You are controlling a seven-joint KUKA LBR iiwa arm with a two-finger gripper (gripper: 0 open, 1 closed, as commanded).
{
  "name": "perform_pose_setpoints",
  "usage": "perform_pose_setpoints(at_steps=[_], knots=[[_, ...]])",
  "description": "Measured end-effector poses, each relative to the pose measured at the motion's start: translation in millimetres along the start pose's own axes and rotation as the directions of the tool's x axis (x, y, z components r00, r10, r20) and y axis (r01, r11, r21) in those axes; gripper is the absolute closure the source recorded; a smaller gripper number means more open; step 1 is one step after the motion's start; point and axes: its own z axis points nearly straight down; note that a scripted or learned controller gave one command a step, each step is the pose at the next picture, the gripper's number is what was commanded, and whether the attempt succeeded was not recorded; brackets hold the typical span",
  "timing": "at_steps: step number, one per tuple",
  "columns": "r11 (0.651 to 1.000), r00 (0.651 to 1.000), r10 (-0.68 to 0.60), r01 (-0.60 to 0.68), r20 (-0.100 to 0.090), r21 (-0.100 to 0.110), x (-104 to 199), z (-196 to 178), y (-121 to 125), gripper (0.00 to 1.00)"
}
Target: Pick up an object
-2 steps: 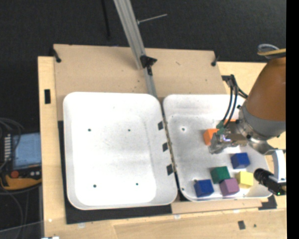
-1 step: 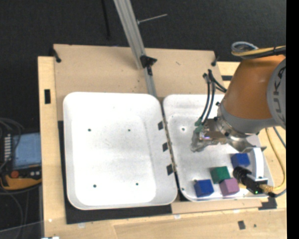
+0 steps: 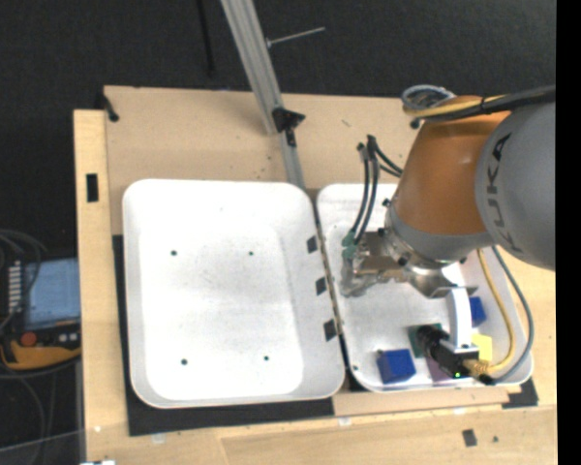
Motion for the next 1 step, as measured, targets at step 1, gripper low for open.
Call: perform_pose_setpoints(at_steps=[1], knots=[[1.000, 1.000, -0.004, 0.004, -0.002, -0.002, 57.3, -1.7, 3.2, 1.00]])
